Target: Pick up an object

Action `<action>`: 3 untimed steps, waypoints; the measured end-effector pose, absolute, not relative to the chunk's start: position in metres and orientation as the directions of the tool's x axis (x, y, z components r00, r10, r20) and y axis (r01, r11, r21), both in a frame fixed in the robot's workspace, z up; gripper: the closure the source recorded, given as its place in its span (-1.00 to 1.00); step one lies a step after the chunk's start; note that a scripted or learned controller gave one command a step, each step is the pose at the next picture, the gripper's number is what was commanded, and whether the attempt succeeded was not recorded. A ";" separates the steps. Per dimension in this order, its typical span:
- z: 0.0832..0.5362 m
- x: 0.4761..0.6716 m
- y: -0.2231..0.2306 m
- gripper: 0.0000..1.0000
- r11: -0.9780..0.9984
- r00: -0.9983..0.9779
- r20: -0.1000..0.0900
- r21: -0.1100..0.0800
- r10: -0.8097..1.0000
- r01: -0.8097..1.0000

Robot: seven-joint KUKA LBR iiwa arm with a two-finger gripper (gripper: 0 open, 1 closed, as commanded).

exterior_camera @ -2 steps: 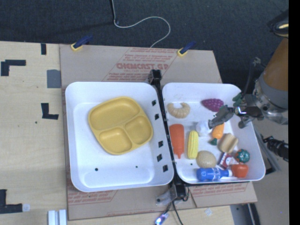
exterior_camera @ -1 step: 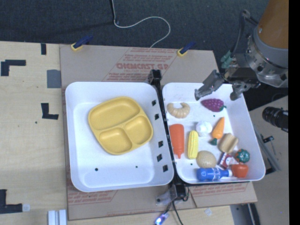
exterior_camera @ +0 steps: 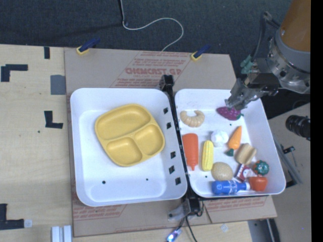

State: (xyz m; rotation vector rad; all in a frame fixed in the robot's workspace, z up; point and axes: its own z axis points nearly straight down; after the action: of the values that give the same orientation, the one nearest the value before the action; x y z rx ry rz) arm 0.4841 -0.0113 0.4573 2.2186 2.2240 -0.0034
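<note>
Tool angles down from the right onto purple grapes; whether it grips them, I cannot tell.

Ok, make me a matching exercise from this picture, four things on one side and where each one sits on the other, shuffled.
Things:
1. yellow tray
2. purple grapes
3. blue bottle
4. croissant

Places:
A. right bin, near edge
B. left bin
C. right bin, far side, at the gripper
D. right bin, far left corner

Pairs: 1-B, 2-C, 3-A, 4-D
</note>
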 end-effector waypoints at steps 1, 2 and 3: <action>0.348 0.493 -0.070 1.00 -0.006 0.006 -0.001 -0.012 1.000 1.000; 0.286 0.482 -0.135 1.00 -0.007 0.007 -0.001 -0.009 1.000 1.000; 0.233 0.483 -0.098 1.00 0.003 -0.003 0.002 -0.007 1.000 1.000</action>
State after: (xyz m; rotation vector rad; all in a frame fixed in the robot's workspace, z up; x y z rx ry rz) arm 0.4828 -0.0983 0.2332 2.2232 2.2289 -0.0055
